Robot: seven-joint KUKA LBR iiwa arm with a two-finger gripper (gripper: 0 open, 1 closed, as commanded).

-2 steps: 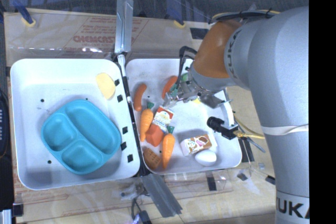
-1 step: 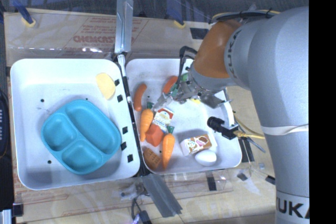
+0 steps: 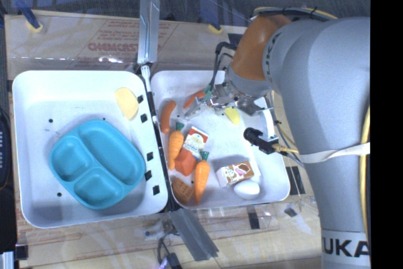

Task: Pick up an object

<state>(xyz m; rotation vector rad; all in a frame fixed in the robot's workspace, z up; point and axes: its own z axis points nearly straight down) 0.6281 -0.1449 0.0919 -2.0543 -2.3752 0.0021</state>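
Observation:
My gripper [image 3: 208,101] hangs low over the back of the right bin [image 3: 179,80], under the orange band of the wrist [image 3: 252,50]. A small orange piece [image 3: 193,99] lies just left of it, partly hidden, and I cannot make out whether they touch. A yellow piece [image 3: 233,115] lies just right of it. Toward the front are an orange sausage-like piece [image 3: 167,116], two carrots [image 3: 175,148] [image 3: 201,178], a small printed carton [image 3: 196,140], a red-orange block [image 3: 186,162], a brown-and-white carton [image 3: 236,173] and a white egg [image 3: 247,189].
The left bin [image 3: 38,91] holds a blue divided tray [image 3: 94,164] and a pale yellow piece [image 3: 126,102] by the divider. A brown waffle-like piece [image 3: 181,189] sits in the right bin's front left corner. The arm's grey body [image 3: 321,110] covers that bin's right side.

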